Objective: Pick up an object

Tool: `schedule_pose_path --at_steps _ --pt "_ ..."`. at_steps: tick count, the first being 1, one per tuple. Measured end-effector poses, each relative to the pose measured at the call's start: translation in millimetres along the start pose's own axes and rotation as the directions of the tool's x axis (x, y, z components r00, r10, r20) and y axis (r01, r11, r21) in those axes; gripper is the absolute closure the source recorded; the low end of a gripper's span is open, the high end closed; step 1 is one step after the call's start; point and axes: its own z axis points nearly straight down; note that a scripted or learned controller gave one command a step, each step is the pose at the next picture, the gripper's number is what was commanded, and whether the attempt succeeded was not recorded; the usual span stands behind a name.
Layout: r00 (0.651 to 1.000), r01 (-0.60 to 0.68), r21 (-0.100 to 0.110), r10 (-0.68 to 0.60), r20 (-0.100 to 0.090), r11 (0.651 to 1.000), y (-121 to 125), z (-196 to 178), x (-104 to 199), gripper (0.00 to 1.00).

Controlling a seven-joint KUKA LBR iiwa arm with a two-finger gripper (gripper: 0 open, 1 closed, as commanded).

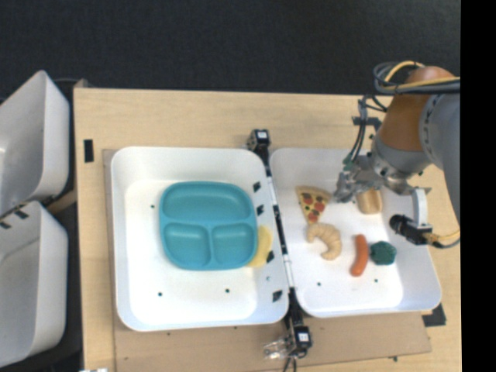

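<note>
The right bin [387, 297] holds a pizza slice [313, 202], a pale croissant [325, 239], an orange-red sausage [359, 255], a dark green lump [382, 252] and a tan cylinder-shaped piece [370, 201]. My gripper [350, 187] hangs low over the back of this bin, between the pizza slice and the tan piece. It is close to the tan piece's left side. Nothing shows plainly between its fingers.
The left bin [139, 285] carries a teal divided plate [208, 225] with a yellow piece [264, 246] tucked at its right edge. The grey arm with its orange band [407, 126] comes in over the right bin's back right corner.
</note>
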Motion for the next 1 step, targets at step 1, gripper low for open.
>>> schedule_pose_path --at_steps 1 --pt "1.000 0.009 -0.002 -0.009 -0.001 1.000 6.0 -59.1 7.6 1.00"
